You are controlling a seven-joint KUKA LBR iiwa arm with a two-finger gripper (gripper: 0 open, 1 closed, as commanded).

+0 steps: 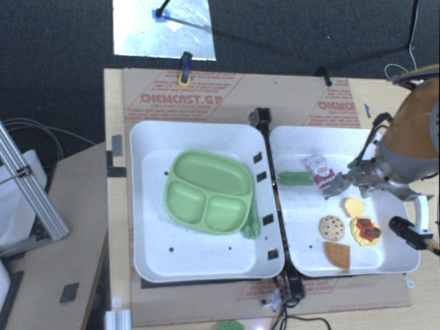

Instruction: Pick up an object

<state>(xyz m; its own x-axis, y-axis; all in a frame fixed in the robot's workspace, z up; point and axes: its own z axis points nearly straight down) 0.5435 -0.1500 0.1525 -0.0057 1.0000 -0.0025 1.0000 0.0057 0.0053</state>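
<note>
Right bin — six food items, one end effector.

Even, bright overhead light; white bins nearly washed out (soft shadows only). Glare on the foil sheet, upper left. Slight overall softness.

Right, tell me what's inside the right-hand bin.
The right bin holds a green pickle-like piece, a red-and-white packet, a cookie, a yellow wedge, a red-topped piece and an orange slice. The pincer and arm cover its far right corner.
</note>
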